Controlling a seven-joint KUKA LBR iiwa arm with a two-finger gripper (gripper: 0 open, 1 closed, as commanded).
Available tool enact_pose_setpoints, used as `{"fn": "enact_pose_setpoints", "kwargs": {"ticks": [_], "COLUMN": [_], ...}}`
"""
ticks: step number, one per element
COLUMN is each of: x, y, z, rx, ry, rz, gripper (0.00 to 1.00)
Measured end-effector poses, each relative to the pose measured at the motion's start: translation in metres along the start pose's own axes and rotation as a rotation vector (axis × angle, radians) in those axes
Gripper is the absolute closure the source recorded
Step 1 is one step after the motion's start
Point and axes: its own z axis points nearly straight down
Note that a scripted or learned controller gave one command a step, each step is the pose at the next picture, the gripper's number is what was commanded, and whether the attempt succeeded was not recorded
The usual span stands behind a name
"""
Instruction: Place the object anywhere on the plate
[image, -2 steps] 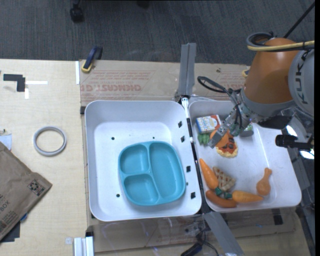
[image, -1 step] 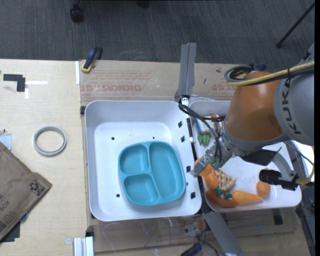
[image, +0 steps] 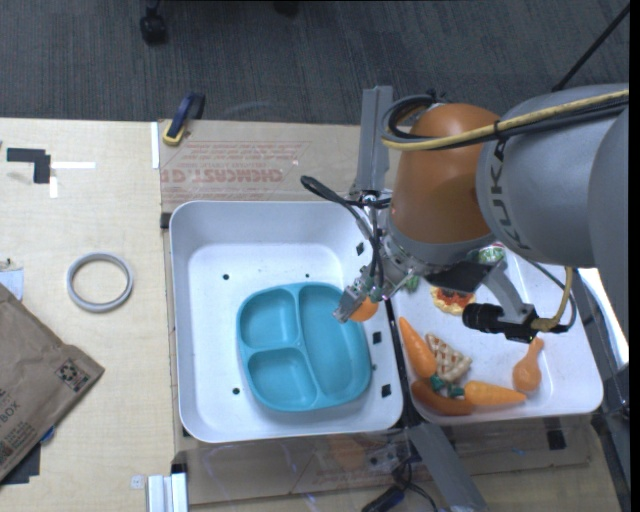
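A blue divided plate (image: 298, 347) lies in the left white bin (image: 200, 300). My gripper (image: 357, 303) hangs over the plate's right rim, below the orange wrist band. Between its fingers sits a small orange piece of toy food (image: 366, 309), so the gripper is shut on it. The arm's bulk hides most of the right bin's upper half.
The right bin (image: 575, 385) holds several toy foods: a carrot (image: 485, 393), a waffle-like piece (image: 448, 357), an orange pear shape (image: 528, 368) and a red-orange piece (image: 452, 298). A tape ring (image: 100, 281) and a brown bag (image: 35, 385) lie on the bench at left.
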Motion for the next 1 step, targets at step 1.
{"fn": "enact_pose_setpoints", "kwargs": {"ticks": [1], "x": [-0.0002], "y": [-0.0001], "z": [0.0000], "rx": [0.000], "ry": [0.000], "rz": [0.001], "gripper": [0.00]}}
